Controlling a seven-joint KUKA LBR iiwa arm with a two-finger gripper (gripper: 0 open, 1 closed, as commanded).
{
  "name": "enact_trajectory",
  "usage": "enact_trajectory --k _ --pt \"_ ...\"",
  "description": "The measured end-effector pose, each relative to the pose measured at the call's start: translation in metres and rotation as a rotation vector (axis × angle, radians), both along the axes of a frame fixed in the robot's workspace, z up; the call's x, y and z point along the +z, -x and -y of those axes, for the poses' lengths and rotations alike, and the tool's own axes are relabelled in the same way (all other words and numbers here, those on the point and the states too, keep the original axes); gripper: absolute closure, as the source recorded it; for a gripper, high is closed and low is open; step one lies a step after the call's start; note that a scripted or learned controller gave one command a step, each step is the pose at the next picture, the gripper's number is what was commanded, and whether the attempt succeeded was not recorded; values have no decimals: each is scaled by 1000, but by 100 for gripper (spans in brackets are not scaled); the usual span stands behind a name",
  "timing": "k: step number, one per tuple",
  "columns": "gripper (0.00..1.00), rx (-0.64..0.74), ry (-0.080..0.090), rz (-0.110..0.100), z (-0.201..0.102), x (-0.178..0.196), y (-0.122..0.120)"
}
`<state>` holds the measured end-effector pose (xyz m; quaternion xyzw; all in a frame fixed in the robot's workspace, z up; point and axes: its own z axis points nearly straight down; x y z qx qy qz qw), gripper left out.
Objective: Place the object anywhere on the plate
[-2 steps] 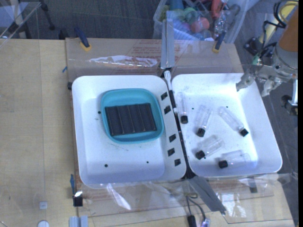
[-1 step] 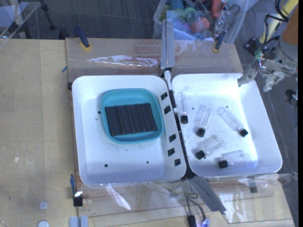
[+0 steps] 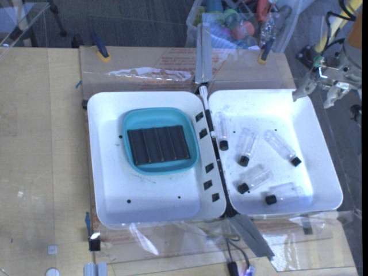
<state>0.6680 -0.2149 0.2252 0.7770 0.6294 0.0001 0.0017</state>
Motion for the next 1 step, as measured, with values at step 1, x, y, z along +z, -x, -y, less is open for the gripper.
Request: enact_trajectory --k 1 --pt "0 134 0 -1 0 4 0"
